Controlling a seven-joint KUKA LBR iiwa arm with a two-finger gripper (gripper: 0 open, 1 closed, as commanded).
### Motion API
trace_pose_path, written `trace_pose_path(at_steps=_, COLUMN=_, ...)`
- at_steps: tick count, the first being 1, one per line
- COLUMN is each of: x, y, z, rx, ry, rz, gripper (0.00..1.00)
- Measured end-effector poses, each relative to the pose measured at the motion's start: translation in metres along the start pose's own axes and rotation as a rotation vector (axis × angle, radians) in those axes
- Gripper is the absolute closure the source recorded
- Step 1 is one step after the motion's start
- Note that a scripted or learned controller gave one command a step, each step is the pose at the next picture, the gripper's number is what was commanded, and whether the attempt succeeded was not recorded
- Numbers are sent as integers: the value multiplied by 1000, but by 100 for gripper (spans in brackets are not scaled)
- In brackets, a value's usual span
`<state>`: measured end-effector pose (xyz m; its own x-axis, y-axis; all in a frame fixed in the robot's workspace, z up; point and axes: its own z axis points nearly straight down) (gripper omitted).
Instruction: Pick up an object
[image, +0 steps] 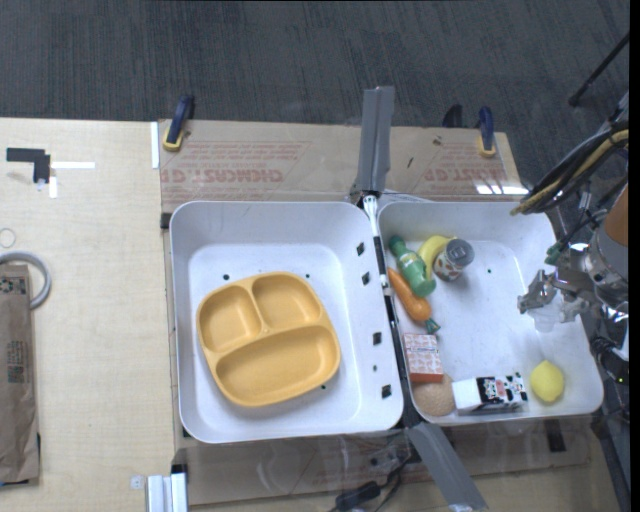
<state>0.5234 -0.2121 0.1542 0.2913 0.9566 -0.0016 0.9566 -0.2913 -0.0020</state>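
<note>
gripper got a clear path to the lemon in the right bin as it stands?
Probably yes. The lemon lies alone near the right bin's right front corner, just below the gripper. The nearest item, a black-and-white box, lies apart to its left. The bin wall close behind may limit the approach.

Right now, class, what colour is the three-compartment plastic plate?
Yellow-orange three-compartment plastic plate, clearest in the camera view.
</note>
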Motion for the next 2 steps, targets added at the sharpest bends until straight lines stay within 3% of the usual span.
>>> trace_pose_path(at_steps=1, x=34, y=96, z=57, rx=6, ry=9, rz=300, gripper=100)
trace_pose_path(at_steps=2, x=83, y=62, z=-61, rx=-1, ry=-2, rz=93, gripper=100)
